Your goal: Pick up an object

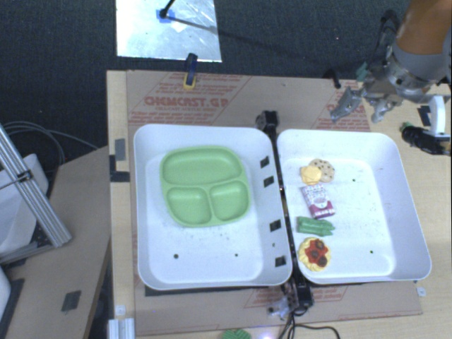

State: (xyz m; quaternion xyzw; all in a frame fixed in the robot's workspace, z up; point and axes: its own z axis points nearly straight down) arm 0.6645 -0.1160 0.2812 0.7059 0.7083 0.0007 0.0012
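Desk (212, 90) under two shallow white bins side by side. Left bin (145, 189) holding a green divided tray (205, 186). Right bin (395, 210) with small items in a column near its left wall: cookie (323, 166), yellow piece (310, 174), purple packet (318, 200), green bean pod (315, 225), pizza-like disc (315, 253). Hand (365, 108) above the desk beyond the right bin's far rim, fingers spread, gripping nothing.
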